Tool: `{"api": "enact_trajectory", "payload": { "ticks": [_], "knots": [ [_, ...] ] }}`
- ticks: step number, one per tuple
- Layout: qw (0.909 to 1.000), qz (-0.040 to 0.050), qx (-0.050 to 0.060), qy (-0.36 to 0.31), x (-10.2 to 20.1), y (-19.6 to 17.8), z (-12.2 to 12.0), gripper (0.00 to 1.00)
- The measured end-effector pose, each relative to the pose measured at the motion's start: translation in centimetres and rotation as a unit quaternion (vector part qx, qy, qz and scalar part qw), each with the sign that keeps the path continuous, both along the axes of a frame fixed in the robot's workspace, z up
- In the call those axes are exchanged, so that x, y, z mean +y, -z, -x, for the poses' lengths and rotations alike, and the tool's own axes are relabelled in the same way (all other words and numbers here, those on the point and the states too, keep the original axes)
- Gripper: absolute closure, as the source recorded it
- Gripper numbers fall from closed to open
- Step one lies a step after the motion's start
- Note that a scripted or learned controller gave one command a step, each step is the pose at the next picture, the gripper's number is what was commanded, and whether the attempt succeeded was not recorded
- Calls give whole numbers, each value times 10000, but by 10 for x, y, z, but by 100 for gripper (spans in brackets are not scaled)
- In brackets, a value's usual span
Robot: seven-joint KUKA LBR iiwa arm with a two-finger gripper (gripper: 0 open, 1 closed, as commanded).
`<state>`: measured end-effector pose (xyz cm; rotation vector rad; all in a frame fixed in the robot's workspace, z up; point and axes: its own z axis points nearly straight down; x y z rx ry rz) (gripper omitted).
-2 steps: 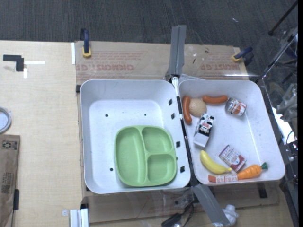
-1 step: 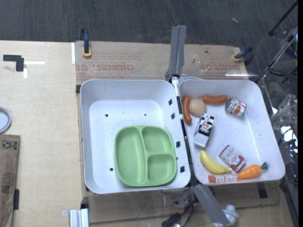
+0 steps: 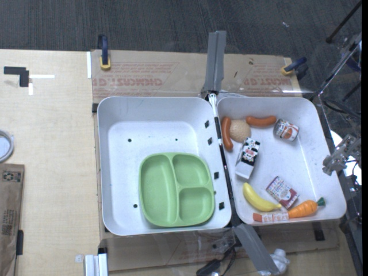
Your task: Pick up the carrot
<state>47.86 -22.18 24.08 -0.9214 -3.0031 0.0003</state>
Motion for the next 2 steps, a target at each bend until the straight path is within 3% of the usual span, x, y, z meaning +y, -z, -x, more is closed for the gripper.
{"api": "enact_trajectory", "payload": {
  "ticks": [1, 2],
  "knots": [
    [9878, 11, -15, 1558, 0, -63, -1, 100],
    [9373, 14, -8, 3486, 0, -71, 0, 100]
  ]
}}
